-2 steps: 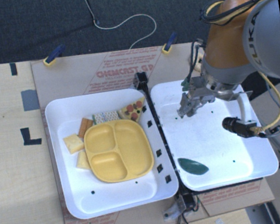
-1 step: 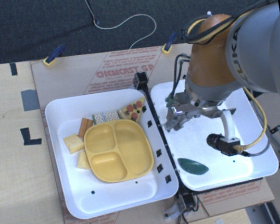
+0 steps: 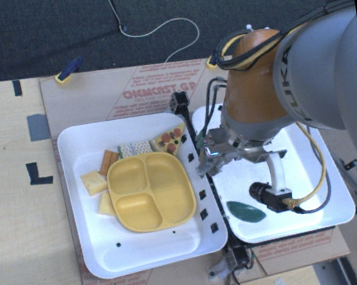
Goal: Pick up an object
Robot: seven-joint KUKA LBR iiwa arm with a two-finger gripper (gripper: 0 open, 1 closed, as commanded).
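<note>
Grey arm (image 3: 315,70) nearest, over right bin (image 3: 338,214); claw state unclear; board (image 3: 150,89) lettering red, unreadable

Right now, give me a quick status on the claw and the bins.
Claw low over the divider between bins, nothing seen held. Yellow divided plate in left bin atop toy food. Green object in right bin.

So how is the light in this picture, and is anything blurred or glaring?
In the camera view the light is even and soft; the white bins look bright, with faint glare on the right bin's floor. The yellow plate is sharp. The arm is close to the lens and a little soft, shading the bin beneath it.
</note>
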